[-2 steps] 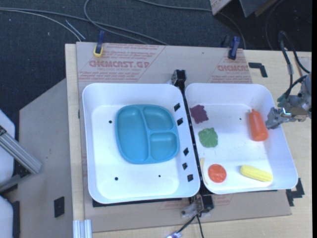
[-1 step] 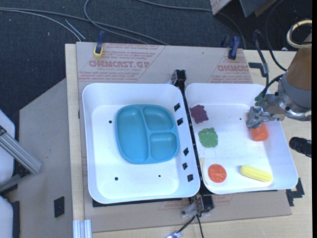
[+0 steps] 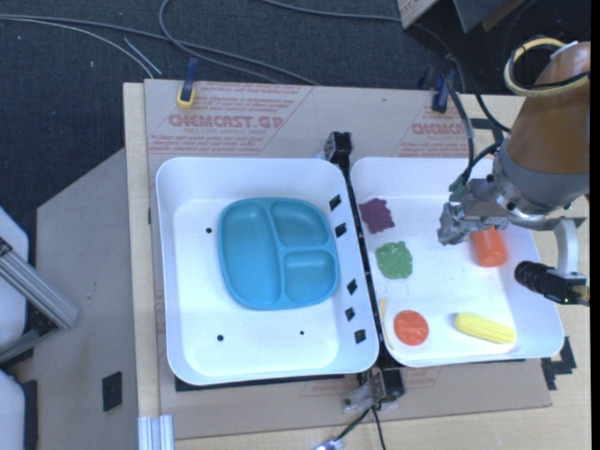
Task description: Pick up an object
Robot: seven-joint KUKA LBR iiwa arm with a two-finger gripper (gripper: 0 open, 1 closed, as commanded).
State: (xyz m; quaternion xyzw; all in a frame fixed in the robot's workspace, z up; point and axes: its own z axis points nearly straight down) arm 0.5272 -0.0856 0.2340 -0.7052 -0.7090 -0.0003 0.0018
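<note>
Gripper [image 3: 466,221] partly hides the orange object [image 3: 489,248]; fingers unclear

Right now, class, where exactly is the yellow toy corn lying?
The yellow corn lies in the right bin, near its front right corner, just right of the red tomato and below the orange piece.

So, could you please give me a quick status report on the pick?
Gripper low in right bin, beside orange toy. Grasp unconfirmed. Purple, green, red, yellow toys lie apart.
</note>
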